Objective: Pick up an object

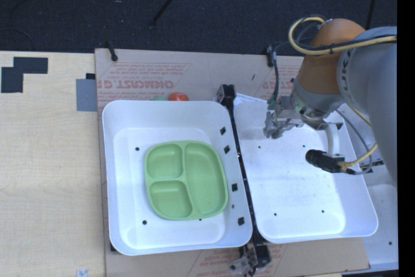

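Observation:
A light green divided plate [185, 179] lies flat in the left bin [123, 139], near its middle. My gripper [277, 127] hangs over the far part of the right bin [305, 204], close to its back wall. It points down toward the bin floor, well to the right of the plate. I see nothing between the gripper and the floor beneath it.
A small orange-red object [177, 97] and a bit of green peek from behind the left bin's back rim. A black divider [237, 159] runs between the two bins. Brown cardboard lies under the bins, and a pale wooden bench stretches to the left.

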You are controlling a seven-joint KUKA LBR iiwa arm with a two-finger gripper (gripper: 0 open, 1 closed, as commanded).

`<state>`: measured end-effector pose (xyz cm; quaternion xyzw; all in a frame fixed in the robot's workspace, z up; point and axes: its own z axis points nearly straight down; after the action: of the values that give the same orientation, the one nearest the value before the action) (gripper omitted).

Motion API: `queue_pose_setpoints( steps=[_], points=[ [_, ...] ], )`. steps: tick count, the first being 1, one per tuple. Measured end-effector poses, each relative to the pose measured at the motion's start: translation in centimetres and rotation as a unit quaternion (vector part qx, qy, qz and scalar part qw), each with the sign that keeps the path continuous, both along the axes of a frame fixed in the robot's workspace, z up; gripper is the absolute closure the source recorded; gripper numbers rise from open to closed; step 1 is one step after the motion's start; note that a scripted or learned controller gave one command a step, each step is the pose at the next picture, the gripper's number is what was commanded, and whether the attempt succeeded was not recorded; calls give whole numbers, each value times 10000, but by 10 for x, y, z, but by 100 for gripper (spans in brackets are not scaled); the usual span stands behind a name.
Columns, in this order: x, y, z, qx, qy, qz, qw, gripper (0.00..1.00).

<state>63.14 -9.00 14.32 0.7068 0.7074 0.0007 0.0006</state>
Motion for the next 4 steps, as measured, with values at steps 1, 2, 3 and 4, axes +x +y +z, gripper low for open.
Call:
queue_pose_setpoints(
  steps=[1, 2, 3, 4],
  points=[
    [0, 1, 64, -3, -12, 1, 10000, 100],
    [-5, 3, 109, -1, -3, 3, 10000, 100],
    [-1, 48, 98, 7, 27, 13, 10000, 100],
    [2, 91, 99, 5, 20, 14, 10000, 100]
  ],
)
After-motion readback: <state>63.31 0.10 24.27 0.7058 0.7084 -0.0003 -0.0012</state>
